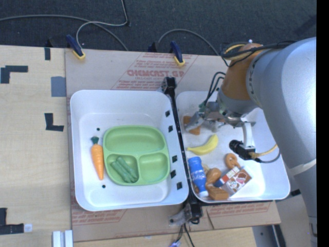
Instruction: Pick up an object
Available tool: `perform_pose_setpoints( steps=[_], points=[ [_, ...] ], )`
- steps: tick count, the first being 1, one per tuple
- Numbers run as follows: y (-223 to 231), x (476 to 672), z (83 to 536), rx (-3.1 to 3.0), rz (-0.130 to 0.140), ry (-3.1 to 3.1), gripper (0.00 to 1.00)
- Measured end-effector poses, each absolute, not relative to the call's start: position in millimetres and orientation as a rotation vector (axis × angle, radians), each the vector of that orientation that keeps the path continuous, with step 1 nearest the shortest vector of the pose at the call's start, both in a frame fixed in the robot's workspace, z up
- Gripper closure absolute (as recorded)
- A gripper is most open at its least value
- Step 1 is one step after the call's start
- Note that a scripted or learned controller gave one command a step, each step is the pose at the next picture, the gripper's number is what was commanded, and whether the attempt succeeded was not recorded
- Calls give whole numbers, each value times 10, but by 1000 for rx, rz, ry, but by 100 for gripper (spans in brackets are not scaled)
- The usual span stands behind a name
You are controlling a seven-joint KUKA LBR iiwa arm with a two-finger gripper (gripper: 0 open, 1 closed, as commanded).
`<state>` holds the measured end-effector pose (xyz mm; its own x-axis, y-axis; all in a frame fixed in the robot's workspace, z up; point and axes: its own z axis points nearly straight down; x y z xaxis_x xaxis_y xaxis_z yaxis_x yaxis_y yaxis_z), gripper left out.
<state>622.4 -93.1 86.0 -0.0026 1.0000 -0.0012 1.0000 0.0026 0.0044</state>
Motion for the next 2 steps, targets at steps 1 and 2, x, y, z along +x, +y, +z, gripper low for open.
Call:
perform_pose_setpoints(
  steps=[1, 2],
  points=[
    [-971, 6431, 852, 2217, 1, 2223, 0],
    [-943, 6645, 852, 2218, 1, 2222, 0]
  ],
)
